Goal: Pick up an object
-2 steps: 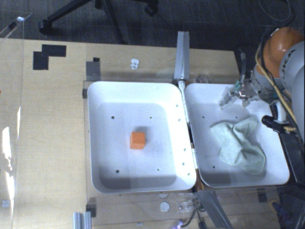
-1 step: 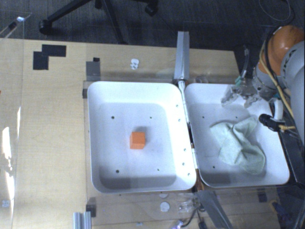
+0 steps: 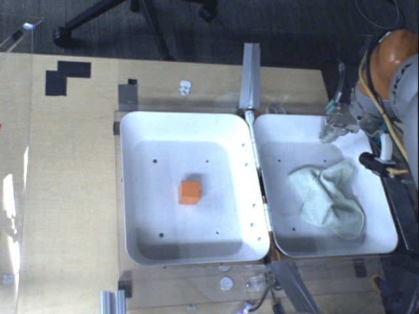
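You have the gripper poised over the right bin's far corner — grip state indeterminable — pale cloth crumpled below, orange cube in the left bin.

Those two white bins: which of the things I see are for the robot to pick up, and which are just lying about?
For the job:
- orange cube in the left bin
- crumpled pale cloth in the right bin
- gripper over the right bin's far corner

Just lying about:
- office chair base on the floor
- black patches on the bench
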`<state>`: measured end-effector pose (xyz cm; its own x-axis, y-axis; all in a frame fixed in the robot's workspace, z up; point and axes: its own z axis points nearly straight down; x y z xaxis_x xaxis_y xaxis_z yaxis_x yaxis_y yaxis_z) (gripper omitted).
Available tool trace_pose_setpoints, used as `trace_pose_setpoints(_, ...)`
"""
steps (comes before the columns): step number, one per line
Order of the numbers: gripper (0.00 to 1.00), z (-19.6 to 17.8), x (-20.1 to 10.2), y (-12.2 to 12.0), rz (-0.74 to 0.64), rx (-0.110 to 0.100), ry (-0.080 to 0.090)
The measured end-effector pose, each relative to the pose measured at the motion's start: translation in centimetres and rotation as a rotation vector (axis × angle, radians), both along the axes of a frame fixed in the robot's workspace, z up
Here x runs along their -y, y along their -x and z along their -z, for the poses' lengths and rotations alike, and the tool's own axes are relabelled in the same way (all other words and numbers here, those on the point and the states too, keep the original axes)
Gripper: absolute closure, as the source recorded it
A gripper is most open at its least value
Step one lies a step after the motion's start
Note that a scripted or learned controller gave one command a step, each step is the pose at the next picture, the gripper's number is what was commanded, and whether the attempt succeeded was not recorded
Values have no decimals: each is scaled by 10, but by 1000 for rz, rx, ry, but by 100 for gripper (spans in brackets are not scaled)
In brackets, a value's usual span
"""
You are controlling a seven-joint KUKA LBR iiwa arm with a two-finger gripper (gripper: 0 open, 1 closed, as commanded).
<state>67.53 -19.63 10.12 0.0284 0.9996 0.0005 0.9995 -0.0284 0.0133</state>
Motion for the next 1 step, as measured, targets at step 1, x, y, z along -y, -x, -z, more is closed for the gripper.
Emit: trace_pose_setpoints(1,100,-88,-46,5,231,-8,-1)
